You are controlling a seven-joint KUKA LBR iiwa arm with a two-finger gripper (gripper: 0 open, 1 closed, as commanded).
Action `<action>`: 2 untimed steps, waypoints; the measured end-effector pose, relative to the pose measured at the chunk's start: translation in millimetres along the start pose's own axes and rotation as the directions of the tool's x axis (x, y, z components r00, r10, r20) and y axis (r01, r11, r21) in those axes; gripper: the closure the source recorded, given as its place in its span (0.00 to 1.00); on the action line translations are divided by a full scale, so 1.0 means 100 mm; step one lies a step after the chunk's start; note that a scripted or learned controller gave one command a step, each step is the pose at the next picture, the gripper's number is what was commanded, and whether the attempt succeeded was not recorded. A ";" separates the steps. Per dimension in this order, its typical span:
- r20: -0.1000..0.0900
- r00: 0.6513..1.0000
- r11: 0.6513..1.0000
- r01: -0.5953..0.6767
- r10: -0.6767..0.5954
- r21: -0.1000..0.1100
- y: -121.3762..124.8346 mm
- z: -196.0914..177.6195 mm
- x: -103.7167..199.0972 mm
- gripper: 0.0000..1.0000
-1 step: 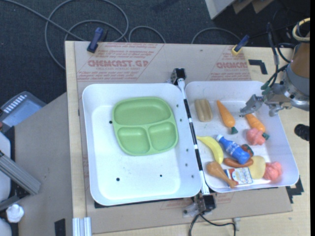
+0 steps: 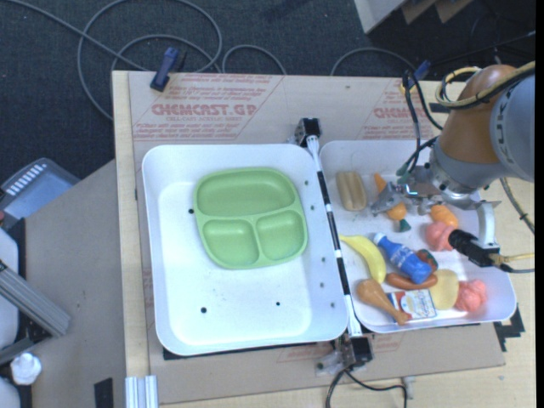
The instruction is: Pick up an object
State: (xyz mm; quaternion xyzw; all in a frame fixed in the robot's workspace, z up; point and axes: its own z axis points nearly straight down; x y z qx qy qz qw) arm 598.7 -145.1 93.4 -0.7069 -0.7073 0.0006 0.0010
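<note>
Arm [image 2: 484, 134] cut off at right frame edge. Gripper [image 2: 393, 195] low in right bin's [image 2: 503, 304] upper part over small toys; jaws' state unclear. Banana [image 2: 367, 255] centre-right. Left bin [image 2: 170, 253] holds green tray [image 2: 251, 217], margins open.

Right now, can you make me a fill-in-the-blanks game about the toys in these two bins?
1. The green tray lies in the ____ bin.
2. The tray has ____ compartments.
3. The blue bottle lies just right of the yellow ____.
4. The end effector is over the ____ bin, above the toy food.

Missing words: left; three; banana; right
</note>
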 end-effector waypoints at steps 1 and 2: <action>0.001 1.000 1.000 0.000 0.000 -0.002 0.01 -0.10 0.00 1.00; 0.000 1.000 1.000 0.000 0.000 -0.003 0.13 -0.91 0.67 1.00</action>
